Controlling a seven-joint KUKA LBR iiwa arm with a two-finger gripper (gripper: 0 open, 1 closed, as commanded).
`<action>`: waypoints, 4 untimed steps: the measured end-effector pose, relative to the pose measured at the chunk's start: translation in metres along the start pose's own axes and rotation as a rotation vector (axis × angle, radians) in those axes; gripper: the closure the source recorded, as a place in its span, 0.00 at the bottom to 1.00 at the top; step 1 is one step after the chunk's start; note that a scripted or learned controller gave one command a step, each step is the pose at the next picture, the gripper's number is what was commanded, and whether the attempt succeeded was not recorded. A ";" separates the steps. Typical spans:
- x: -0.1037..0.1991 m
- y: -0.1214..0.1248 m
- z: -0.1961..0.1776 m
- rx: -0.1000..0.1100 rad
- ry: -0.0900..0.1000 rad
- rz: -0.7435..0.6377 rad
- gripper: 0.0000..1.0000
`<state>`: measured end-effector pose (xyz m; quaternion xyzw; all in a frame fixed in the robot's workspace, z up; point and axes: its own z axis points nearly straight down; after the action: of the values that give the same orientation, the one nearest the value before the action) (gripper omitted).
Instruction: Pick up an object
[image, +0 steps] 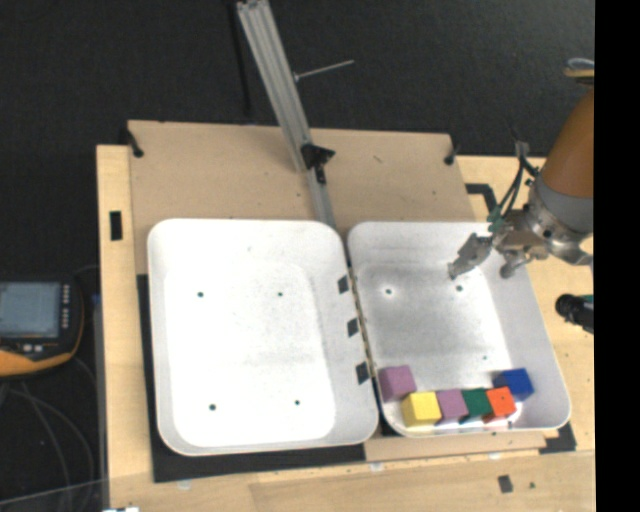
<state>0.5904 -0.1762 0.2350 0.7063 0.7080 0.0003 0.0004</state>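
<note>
The bench (120, 330) shows a bare wooden strip along its near edge. Just beyond it, the right bin (455, 300) holds all the blocks, packed against its near wall at about 6 o'clock. The yellow block (422, 408) sits nearest; a purple block (397, 381) touches it at 11 o'clock. To the right run a second purple block (451, 403), a green block (475, 402), an orange block (499, 402) and a blue block (514, 382), each touching or just beside the next. The row's near side is partly hidden by the bin rim, and pale bits under the orange block are too small to make out.

The rest of that bin's floor, from centre to far wall, lies open. The left bin (250, 330) has a bare floor with a few dark dots. The two bins meet at a seam with small black clips (352, 327).

Farther back, the gripper (487, 256) hangs over the right bin's far right part, at 2 o'clock from centre, well apart from the blocks. Its fingers (462, 262) are spread, with nothing between them. The arm (570, 160) is cut off at the right edge.

Beyond the bins a metal rail (285, 100) slants up to the top edge. A handheld screen (35, 318) lies at far left, cut off.
</note>
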 end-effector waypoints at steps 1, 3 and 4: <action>-0.001 0.001 -0.011 -0.003 -0.001 -0.002 1.00; 0.170 -0.036 0.024 0.000 0.004 -0.007 1.00; 0.255 -0.029 0.039 0.002 0.003 -0.007 1.00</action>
<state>0.5605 0.0789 0.1956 0.7039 0.7103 0.0007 -0.0013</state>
